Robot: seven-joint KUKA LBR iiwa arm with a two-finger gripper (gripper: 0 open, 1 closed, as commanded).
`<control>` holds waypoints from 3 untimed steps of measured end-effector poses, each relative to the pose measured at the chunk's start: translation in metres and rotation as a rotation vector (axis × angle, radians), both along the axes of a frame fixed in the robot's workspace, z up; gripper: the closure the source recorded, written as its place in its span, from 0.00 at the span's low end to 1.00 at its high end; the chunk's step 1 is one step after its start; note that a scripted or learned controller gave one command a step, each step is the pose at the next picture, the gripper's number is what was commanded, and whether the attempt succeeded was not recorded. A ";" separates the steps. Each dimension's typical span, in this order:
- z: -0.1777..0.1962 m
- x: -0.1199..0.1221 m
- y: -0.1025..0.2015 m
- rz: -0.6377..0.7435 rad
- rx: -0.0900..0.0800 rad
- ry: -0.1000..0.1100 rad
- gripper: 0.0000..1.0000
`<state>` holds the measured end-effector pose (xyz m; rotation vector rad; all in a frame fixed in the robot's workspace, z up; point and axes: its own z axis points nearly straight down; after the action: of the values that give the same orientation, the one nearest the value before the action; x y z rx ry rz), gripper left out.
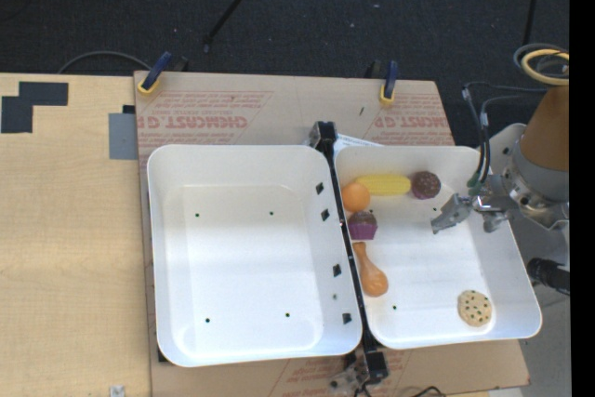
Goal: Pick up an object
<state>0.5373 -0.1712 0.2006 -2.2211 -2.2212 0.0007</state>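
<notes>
Currently the grey two-finger gripper (448, 217) hangs over the upper right part of the right-hand shallow white bin (521, 293), reaching in from the bench's right side on its arm (548, 139), whose orange band sits above the wrist. Its dark fingers (442, 220) point down and to the left toward the cluster of objects; nothing is visible between them, but at this size I cannot tell how far apart they stand. Judgement: the tool is positioned above open bin floor, not yet over any one item, so no grasp has begun. Right bin contents: a yellow banana-shaped toy (383, 185) lying near the far wall, with a dark maroon round fruit (427, 184) touching or just beside its right end; a small orange ball (355, 196) against the central divider; a purple and dark blocky object (362, 225) just below it; an orange pear-like or carrot-like piece (370, 272) lying along the divider; and a tan speckled cookie-shaped disc (475, 308) alone near the front right corner, well apart from the rest. The nearest candidate to the gripper is the maroon fruit. The left-hand shallow white bin (167, 237) holds no objects. Both bins rest on a cardboard sheet (242, 112) held by two blue and yellow clamps (155, 72) at its far edge, presumably to keep the setup from shifting.
</notes>
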 end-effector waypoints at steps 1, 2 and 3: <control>-0.118 0.093 -0.015 0.002 0.001 0.004 0.00; -0.040 0.087 0.012 0.002 -0.001 -0.007 0.00; -0.116 0.105 0.016 0.001 0.000 0.004 0.00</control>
<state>0.6428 -0.1554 0.0844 -2.2178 -2.2204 0.0046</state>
